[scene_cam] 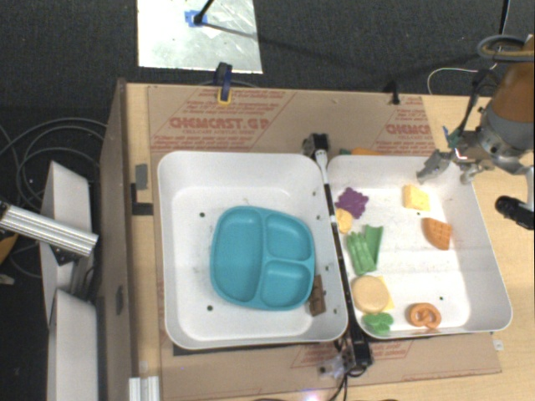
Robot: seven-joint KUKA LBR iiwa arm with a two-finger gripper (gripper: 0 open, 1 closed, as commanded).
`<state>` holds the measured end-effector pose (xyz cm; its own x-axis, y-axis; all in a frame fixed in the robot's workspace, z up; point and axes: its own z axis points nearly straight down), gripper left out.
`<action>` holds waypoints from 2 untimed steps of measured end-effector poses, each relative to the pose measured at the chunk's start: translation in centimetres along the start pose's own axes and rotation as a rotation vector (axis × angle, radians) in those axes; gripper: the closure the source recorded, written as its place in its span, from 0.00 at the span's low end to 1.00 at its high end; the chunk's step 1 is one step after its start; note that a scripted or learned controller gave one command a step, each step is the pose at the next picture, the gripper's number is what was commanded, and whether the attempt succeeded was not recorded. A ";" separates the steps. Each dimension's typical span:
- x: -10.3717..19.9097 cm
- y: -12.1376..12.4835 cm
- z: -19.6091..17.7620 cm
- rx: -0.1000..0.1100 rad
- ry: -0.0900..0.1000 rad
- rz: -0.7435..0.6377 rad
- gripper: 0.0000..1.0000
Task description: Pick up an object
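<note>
The gripper (449,159) hovers at the right bin's (481,249) far edge, holding nothing, its fingers seemingly apart, though the view is soft. The yellow block (415,197) sits nearest, just inside that edge. Centre over it and descend straight before closing.
</note>
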<state>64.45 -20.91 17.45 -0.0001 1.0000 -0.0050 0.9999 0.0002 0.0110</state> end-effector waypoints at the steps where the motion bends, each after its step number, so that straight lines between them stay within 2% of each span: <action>1: 5.8 -5.6 6.9 0.019 0.010 -0.006 0.00; 2: 1.1 -5.3 -0.7 0.002 0.000 0.001 0.00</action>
<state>59.14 -19.86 18.09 0.0014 1.0000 -0.0050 1.0000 -0.0013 0.0086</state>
